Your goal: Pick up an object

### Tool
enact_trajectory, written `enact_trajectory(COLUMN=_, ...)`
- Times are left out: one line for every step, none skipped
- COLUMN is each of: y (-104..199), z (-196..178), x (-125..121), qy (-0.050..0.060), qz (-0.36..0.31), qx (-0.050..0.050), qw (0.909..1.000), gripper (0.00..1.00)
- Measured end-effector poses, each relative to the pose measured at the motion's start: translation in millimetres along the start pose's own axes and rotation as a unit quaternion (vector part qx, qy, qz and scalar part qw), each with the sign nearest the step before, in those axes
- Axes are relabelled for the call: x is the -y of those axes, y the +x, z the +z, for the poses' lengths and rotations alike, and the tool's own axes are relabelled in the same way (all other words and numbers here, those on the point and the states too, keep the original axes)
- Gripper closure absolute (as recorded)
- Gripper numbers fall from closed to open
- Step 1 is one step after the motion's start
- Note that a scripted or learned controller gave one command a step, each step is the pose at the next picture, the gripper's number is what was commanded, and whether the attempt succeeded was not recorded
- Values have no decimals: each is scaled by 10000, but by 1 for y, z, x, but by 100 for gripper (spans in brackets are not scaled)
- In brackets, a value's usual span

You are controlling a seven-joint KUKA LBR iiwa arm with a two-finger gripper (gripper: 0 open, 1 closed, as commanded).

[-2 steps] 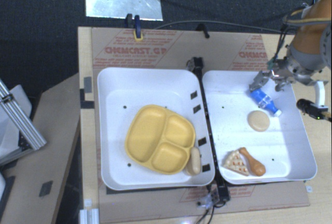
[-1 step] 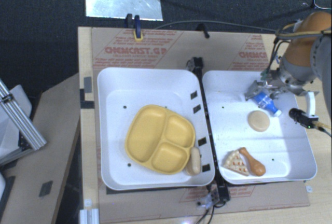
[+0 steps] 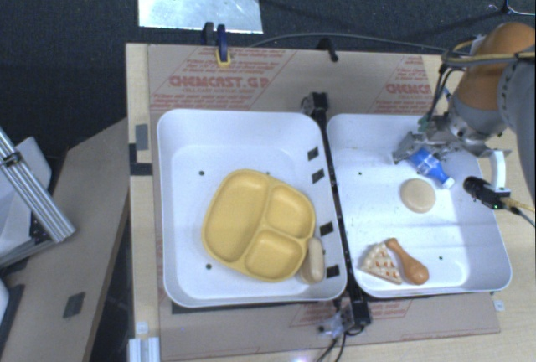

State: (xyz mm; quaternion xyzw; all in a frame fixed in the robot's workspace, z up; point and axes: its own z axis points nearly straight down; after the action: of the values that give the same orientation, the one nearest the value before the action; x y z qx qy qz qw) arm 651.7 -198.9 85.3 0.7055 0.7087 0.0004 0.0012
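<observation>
Over the right bin (image 3: 469, 184), the gripper (image 3: 416, 148) sits low against a blue object (image 3: 431, 166); its grip I cannot tell.

The arm (image 3: 502, 75) is grey with a rounded orange band above the wrist. Thin cables loop over that band. The metal gripper (image 3: 416, 149) below it carries a blue part.

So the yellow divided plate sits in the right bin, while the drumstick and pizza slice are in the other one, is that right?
Not quite: the camera view shows the yellow divided plate in the left bin; the drumstick and pizza slice are in the other one, the right bin.
</observation>
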Motion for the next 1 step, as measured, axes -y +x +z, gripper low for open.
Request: enact_trajectory(y=0, z=-12, x=-1, qy=-21, qz=-10, qx=7, qw=10000, gripper=100)
